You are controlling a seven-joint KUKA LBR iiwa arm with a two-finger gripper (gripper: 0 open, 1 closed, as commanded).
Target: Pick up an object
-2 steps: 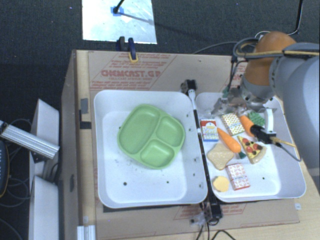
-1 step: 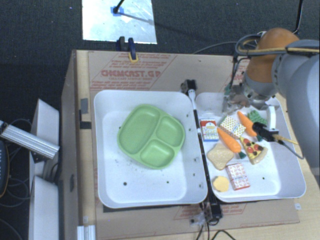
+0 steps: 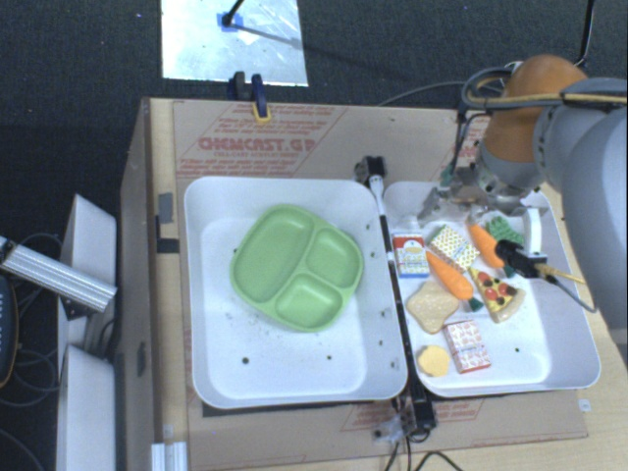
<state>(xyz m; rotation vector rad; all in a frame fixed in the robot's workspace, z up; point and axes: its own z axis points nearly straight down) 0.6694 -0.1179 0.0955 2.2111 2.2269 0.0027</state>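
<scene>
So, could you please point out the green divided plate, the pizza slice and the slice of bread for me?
green divided plate (image 3: 294, 266): camera view, on its middle ridge.
pizza slice (image 3: 499, 296): camera view, on its topping.
slice of bread (image 3: 433, 305): camera view, on its face.

1. A brown cardboard sheet (image 3: 265, 135) printed with red lettering covers the desk under both bins.
2. The left white bin (image 3: 211, 361) holds a green divided plate (image 3: 296, 266) with three compartments, lying flat near the bin's middle.
3. A blue and yellow clamp (image 3: 257, 96) grips the cardboard's far edge, at 12 o'clock from the plate.
4. A shiny square sheet (image 3: 234, 27) lies on the dark floor beyond the clamp.
5. A grey metal rail (image 3: 54, 273) slants at 9 o'clock from the left bin, off the desk.
6. A black clip (image 3: 372, 171) sits between the bins at their far ends.
</scene>
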